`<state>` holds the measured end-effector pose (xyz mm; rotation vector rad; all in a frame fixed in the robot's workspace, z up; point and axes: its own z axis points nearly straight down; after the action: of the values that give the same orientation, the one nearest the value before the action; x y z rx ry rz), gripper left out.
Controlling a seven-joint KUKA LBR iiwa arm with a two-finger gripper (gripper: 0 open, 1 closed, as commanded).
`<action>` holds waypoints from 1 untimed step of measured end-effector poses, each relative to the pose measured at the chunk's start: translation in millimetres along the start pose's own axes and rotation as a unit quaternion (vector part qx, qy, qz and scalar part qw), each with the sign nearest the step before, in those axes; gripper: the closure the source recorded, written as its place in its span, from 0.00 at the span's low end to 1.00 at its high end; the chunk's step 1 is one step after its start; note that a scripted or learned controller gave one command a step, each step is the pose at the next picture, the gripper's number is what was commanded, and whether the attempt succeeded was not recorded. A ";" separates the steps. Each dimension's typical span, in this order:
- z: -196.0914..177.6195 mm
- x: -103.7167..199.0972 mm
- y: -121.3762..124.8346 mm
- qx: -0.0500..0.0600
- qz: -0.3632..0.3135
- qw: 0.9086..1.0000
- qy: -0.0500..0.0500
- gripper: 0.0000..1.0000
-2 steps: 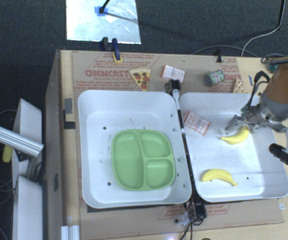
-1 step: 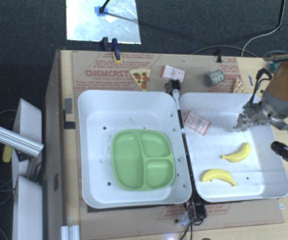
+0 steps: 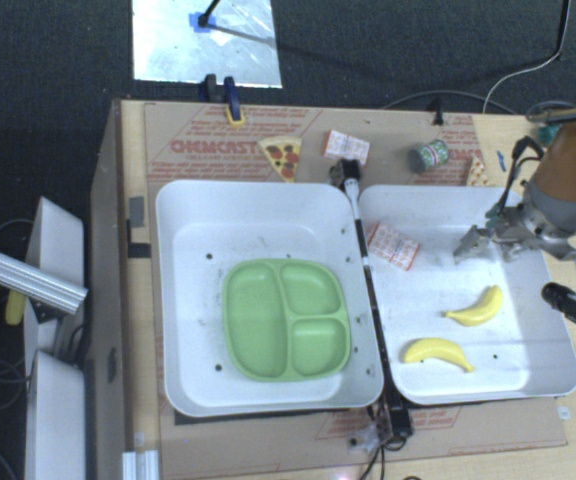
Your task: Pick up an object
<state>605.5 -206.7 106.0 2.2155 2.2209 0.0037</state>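
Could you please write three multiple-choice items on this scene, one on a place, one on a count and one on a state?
1. Where does the green divided plate lie?
A. left bin
B. right bin
C. on the cardboard

2. How many bananas lie in the right bin?
A. one
B. two
C. three

3. The gripper is
A. above the right bin
B. above the left bin
C. touching the plate

Answers: 1 A, it fills the left bin's floor. 2 B, two yellow bananas. 3 A, it hangs over that bin's far part.
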 end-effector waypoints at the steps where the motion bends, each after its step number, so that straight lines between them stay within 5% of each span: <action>1: 19.9 0.3 -58.4 0.002 0.001 1.000 0.001 0.00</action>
<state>547.2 -206.6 85.8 2.2200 2.2219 0.0003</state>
